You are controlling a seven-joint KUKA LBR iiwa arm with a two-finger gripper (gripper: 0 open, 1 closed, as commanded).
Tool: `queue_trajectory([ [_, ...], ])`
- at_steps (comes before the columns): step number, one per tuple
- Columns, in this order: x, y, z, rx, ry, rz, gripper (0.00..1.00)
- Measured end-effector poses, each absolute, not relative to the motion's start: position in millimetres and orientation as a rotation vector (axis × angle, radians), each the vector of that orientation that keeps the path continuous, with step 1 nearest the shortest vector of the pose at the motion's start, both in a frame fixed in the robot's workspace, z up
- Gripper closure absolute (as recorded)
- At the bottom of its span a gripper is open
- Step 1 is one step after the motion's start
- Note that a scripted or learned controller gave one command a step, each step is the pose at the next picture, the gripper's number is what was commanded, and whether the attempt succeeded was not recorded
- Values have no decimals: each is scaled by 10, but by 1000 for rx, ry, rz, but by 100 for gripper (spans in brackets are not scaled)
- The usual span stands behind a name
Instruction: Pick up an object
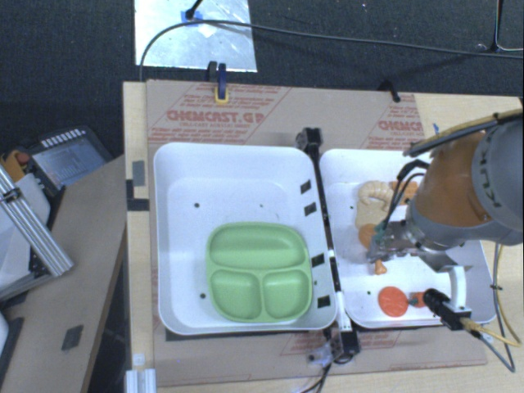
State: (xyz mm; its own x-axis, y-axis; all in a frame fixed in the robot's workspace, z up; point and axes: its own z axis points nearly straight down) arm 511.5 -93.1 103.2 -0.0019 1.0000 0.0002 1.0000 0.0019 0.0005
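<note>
On the table: two white bins. Left bin (176, 219): one green divided plate (259, 270), three compartments. Right bin (348, 301): one pale curled piece (377, 192), arched, long axis roughly left-right; one orange piece (368, 235) beside the gripper (381, 252); one red-orange round object (393, 300) near the front wall. Jaws: state cannot be told.
</note>
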Motion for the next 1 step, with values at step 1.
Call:
queue_trajectory([
  [1, 5197, -984, 1502, 2215, 2221, 5, 100],
])
